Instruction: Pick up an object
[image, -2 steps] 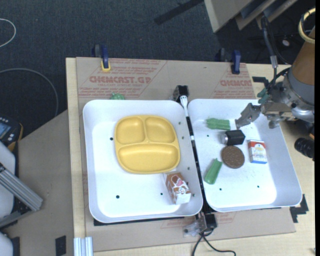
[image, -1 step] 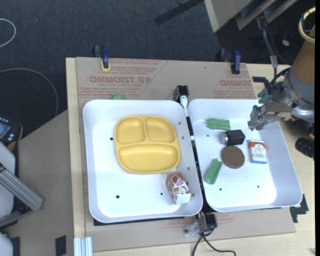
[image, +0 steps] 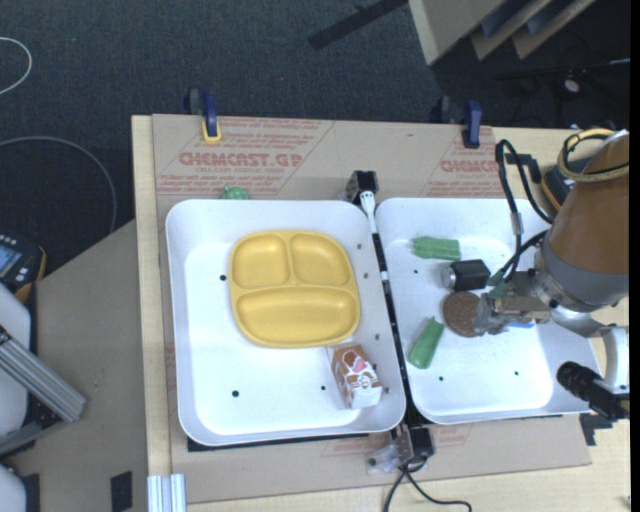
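In the right bin (image: 520, 395), my gripper (image: 487, 310) reaches in from the right and sits low over the bin floor. A brown round disc (image: 459, 314) lies right at its tip, partly covered by it; whether the disc is gripped cannot be made out. A green block (image: 436, 247) lies toward the bin's far side. A second green piece (image: 426, 342) lies tilted just left of the disc. A small black part (image: 468, 273) sits just above the gripper.
The left bin (image: 200, 380) holds a yellow divided plate (image: 294, 287) and a small brown-and-white carton (image: 356, 376) near its front right corner. A black divider (image: 381, 270) runs between the bins. Cables (image: 515, 200) trail behind the arm.
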